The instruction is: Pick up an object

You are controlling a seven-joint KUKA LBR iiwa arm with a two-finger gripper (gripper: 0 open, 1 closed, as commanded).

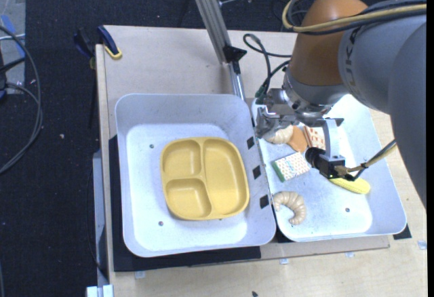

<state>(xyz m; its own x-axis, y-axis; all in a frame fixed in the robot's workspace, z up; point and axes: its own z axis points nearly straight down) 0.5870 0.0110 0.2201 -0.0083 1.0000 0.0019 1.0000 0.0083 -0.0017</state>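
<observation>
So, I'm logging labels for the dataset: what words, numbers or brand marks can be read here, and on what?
No text can be read.
The arm has dark lettering on its grey shell, cut off and too blurred to read.
The small packet bears a green-dotted print, with no legible words.

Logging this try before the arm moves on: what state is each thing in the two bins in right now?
Yellow divided plate: upright, flat in the left bin.
Croissant: lying loose in the right bin.
Banana: lying flat, ungrasped.
Small patterned packet: lying flat.
Gripper: low over the right bin's items.
</observation>
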